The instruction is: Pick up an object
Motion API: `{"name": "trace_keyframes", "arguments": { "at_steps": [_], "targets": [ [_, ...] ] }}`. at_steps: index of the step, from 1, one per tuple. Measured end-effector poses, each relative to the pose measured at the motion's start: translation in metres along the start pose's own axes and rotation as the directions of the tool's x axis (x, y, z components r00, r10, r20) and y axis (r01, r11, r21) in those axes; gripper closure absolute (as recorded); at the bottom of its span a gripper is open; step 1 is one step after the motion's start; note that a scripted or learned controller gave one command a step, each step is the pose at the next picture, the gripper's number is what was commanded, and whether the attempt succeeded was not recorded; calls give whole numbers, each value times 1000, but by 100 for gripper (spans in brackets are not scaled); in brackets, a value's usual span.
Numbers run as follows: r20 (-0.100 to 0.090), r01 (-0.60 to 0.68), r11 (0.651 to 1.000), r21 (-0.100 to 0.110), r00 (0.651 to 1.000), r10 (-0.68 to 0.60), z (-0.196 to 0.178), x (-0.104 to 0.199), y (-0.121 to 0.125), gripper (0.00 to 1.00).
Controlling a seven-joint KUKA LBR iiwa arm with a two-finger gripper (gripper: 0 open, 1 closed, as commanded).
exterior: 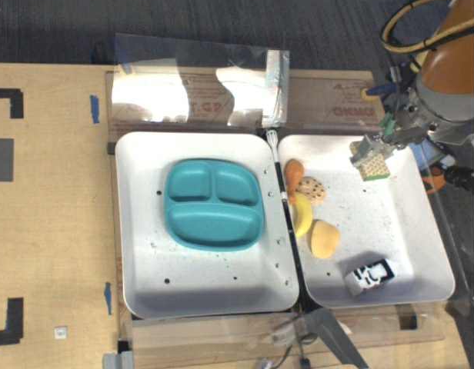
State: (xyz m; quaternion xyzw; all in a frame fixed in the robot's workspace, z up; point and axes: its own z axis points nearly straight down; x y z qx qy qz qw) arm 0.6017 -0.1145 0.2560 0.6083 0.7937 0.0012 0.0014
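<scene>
At the upper right of the frame the claw [373,154] hangs over the right bin [422,229], with a small tan waffle-patterned piece with a green edge [374,166] at its tip; whether its fingers grip it, I cannot tell. Against this bin's left wall lie an orange piece [293,171], a speckled cookie [312,189], a banana [302,214] and a yellow lump [325,238]. The left bin [137,221] holds a teal divided plate [215,204].

Wooden bench [52,229] bears two white bins: left [137,283], right [422,229], touching.
</scene>
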Motion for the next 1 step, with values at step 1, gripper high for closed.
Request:
{"name": "trace_keyframes", "arguments": {
  "at_steps": [1],
  "targets": [
    [-6, 159, 987, 10, 987, -159, 74, 36, -29, 100]
  ]
}}
